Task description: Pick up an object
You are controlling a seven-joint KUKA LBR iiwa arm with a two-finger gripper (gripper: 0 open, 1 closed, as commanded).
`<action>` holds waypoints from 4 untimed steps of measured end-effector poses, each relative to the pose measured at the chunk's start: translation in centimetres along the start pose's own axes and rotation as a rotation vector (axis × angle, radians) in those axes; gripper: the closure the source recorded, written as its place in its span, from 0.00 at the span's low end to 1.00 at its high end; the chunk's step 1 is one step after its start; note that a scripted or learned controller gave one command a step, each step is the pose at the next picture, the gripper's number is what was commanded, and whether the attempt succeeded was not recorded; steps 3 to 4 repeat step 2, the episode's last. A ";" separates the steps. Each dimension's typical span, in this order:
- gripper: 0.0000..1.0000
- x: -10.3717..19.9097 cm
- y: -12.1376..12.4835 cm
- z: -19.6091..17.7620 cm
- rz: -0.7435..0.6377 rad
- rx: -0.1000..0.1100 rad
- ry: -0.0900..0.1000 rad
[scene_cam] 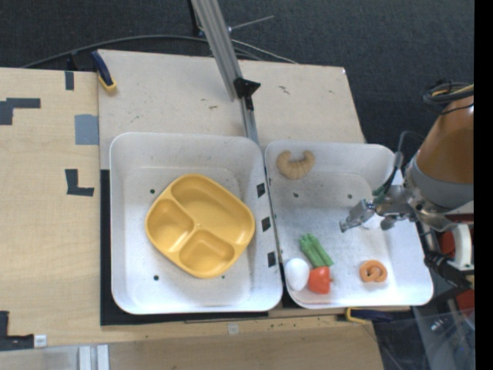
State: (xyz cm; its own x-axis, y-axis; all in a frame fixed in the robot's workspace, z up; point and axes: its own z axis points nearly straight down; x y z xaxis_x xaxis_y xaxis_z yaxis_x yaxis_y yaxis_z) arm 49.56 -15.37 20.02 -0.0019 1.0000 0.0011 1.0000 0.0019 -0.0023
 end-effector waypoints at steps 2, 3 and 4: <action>0.00 -0.1 -0.3 4.4 0.001 0.004 0.000; 0.00 -0.1 -0.3 4.4 0.001 0.004 0.000; 0.00 -0.1 -0.3 4.4 0.001 0.004 0.000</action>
